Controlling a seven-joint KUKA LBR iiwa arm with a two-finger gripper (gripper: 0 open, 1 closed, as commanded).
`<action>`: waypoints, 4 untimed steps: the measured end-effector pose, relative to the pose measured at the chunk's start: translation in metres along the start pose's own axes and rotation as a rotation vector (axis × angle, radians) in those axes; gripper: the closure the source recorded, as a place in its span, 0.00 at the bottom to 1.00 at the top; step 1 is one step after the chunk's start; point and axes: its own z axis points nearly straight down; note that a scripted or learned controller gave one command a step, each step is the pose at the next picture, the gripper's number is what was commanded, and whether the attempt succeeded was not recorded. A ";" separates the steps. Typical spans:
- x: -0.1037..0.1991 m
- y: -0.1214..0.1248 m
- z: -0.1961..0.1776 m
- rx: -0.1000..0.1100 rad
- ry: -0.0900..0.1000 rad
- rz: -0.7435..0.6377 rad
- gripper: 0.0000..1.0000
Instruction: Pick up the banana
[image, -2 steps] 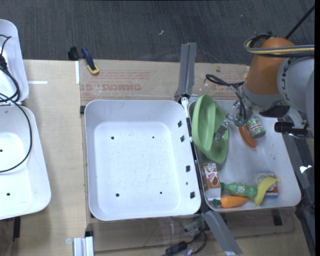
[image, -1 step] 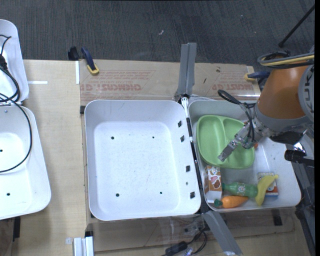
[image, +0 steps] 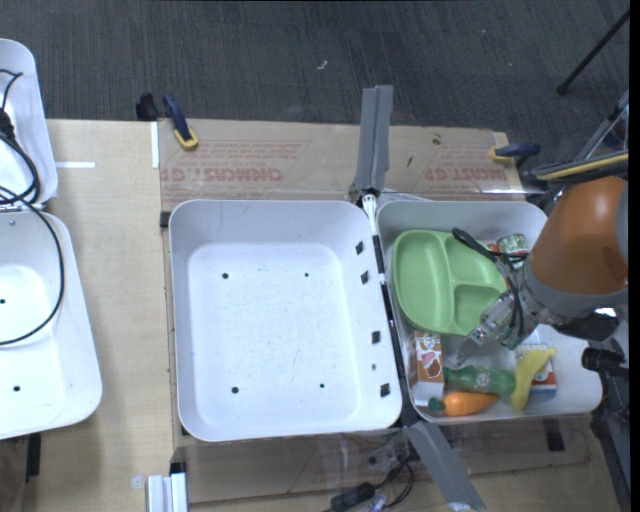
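- While the arm (image: 580, 245) reaches in over the right bin (image: 455, 207), its pincer (image: 487, 330) hangs low above that bin's middle, just off the near edge of the green divided plate (image: 440, 280); nothing shows between the fingers, and whether they stand parted or closed I cannot tell
- Toward the bin's near right corner lies the banana (image: 527, 376), yellow and curved, propped against a small yellow-and-blue carton (image: 545, 372) and touching the green bottle (image: 482, 379) on its left
- By my reading the step in hand is the approach: the pincer is near the fruit but beside it, toward the bin's centre, and no grasp is made yet
- For the next move, it would need to shift toward the near right corner, line its fingers across the banana's narrow width and come down without catching the carton or the bottle
- Along the bin's near edge an orange carrot-like item (image: 465, 403) sits just below the bottle, with a red-and-white packet (image: 427, 358) at the near left; its print is too small to read
- Behind both bins a cardboard sheet (image: 250, 160) on the bench bears red lettering, upside down from here, not legible with certainty
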 end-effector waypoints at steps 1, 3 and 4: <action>-0.072 0.042 0.015 -0.008 0.005 0.256 0.00; -0.073 0.039 0.007 0.000 0.007 0.253 0.00; -0.093 0.040 0.006 -0.005 -0.007 0.161 0.00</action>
